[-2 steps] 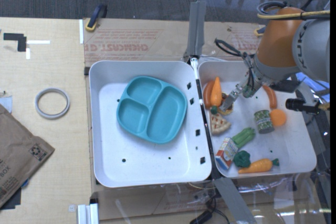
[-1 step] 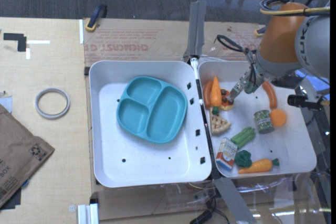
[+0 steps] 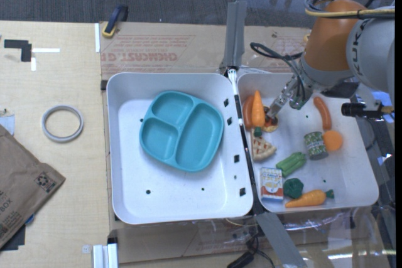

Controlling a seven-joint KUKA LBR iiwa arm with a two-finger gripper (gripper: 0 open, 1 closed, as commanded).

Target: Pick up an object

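Reaching into the right bin (image 3: 370, 188), the gripper (image 3: 276, 111) hangs at the small burger (image 3: 271, 123) beside the orange pepper (image 3: 255, 111), grip state unreadable; judged approach phase, next descending and closing squarely.

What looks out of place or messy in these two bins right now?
Nothing looks spilled or broken. The right bin is just crowded: toy foods lie jumbled at all angles, and a small carton sits against the front wall beside a carrot. The teal divided plate sits slightly askew in the left bin.
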